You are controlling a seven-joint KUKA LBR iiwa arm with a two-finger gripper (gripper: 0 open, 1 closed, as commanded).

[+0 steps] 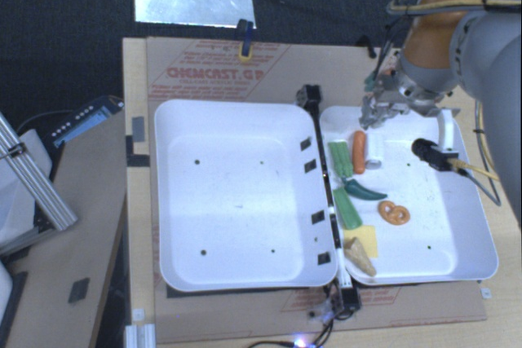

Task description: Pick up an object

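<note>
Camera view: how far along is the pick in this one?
Done: the arm has reached over the right bin, with the gripper near its back rim. In hand: nothing visible between its fingers. Left: the whole grasp and lift. The orange carrot, green pepper, pretzel and yellow wedge all lie on the bin floor.

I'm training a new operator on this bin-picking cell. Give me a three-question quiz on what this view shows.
1. True or false: the orange carrot lies in the left bin.
2. Which item lies nearest the pretzel? A) the dark green pepper B) the yellow wedge C) the carrot
3. Fill in: the gripper hangs over the ___ bin's far rim.

Key: 1 false, it lies in the right bin; 2 A; 3 right.
</note>
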